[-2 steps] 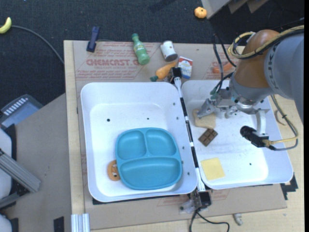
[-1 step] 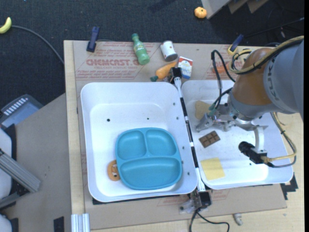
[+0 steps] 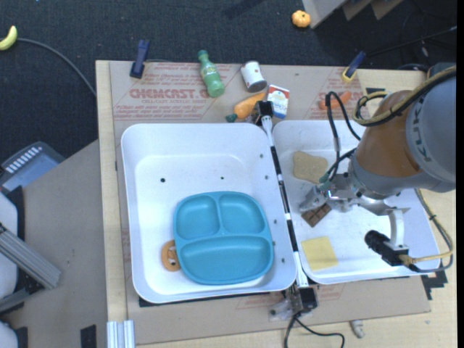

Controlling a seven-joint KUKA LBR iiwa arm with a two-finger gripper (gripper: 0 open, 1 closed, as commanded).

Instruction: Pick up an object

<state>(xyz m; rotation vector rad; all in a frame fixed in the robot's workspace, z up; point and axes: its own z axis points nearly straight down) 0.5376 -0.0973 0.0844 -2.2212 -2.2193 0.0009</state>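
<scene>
Nearest the camera, the left bin point(image 3: 138, 194) is smooth white plastic with rounded corners, and it holds a glossy blue divided plate point(image 3: 222, 236) with three compartments. A small brown pretzel-shaped thing point(image 3: 170, 256) pokes out from under the plate's left edge. The right bin point(image 3: 428, 256) has a flat yellow square point(image 3: 319, 253), looks like a cheese slice, near its front. Further back sits a tan bread-like slice point(image 3: 310, 167). Between those two, the gripper point(image 3: 319, 205) is down over a small dark brown chunk point(image 3: 313, 215), right at it, but honestly I can't make out how the jaws stand. Behind the bins, on the cardboard, there's a green bottle point(image 3: 211, 74), a little can point(image 3: 253, 75) and a carrot point(image 3: 247, 107).
</scene>
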